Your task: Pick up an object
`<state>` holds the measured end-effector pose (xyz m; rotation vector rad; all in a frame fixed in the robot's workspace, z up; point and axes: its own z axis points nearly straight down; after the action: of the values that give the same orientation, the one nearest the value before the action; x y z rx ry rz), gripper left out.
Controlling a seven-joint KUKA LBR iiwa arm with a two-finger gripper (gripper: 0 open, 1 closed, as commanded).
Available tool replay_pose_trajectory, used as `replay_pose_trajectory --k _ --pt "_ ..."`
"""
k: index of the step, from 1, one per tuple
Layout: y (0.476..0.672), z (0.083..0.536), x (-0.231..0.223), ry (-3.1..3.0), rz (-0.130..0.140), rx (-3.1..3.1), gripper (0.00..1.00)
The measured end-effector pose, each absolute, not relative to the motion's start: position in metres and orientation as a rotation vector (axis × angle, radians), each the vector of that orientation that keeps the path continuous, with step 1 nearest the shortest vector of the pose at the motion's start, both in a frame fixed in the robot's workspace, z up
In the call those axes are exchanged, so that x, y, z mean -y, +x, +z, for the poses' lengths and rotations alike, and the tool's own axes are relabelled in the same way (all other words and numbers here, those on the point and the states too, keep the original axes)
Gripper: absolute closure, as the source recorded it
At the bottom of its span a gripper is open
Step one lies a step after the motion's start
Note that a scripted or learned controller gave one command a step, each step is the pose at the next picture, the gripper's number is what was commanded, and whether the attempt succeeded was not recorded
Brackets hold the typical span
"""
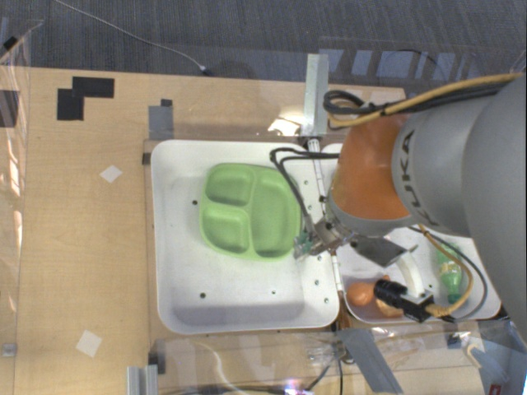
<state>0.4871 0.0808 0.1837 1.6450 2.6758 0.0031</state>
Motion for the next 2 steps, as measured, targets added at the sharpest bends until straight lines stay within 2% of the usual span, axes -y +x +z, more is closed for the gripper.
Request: replay_pose_trajectory --k 2 --pt "0.487 0.184 -0.108 2.403 0.001 -2.025 1.0"
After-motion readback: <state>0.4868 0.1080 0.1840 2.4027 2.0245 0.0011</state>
